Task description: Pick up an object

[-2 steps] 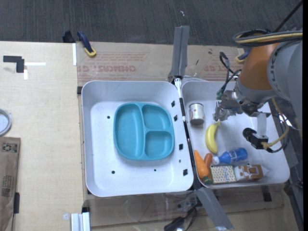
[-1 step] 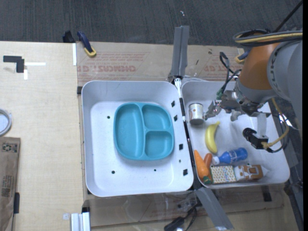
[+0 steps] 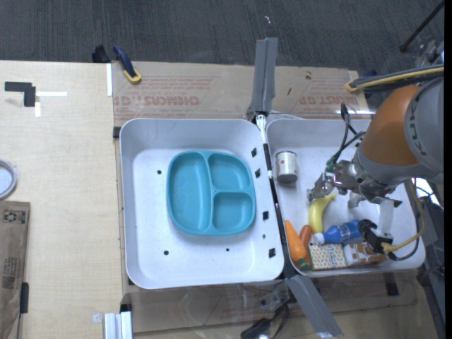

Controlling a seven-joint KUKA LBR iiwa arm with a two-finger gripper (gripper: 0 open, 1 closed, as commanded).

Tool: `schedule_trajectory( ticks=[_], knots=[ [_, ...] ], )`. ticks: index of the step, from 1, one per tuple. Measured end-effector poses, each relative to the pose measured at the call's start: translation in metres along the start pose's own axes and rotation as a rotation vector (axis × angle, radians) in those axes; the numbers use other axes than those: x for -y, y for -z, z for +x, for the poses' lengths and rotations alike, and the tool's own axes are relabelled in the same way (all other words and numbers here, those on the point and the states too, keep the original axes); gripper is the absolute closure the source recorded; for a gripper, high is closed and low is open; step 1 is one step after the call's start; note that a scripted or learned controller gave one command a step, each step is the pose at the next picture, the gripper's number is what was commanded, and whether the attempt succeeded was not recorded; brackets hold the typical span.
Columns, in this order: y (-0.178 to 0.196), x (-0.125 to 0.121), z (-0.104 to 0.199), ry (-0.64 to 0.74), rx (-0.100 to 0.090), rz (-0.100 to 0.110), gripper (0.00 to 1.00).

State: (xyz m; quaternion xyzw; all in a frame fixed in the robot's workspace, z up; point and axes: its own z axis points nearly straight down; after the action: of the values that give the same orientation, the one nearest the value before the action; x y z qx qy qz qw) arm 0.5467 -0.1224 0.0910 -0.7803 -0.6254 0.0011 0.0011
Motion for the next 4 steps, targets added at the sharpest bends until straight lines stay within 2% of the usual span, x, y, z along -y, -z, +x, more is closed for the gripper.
schedule_trajectory(
  ticks=[1, 2, 3, 4],
  knots=[
    [0.009, 0.0, -0.001, -0.004, 0.0, 0.0, 1.0],
    [0.009, 0.0, -0.001, -0.004, 0.0, 0.001, 0.0],
    [-0.001, 0.03, -0.009, 0.011, 0.0, 0.001, 0.0],
    [0.008, 0.03, -0.01, 0.007, 0.0, 0.002, 1.0]
  ],
)
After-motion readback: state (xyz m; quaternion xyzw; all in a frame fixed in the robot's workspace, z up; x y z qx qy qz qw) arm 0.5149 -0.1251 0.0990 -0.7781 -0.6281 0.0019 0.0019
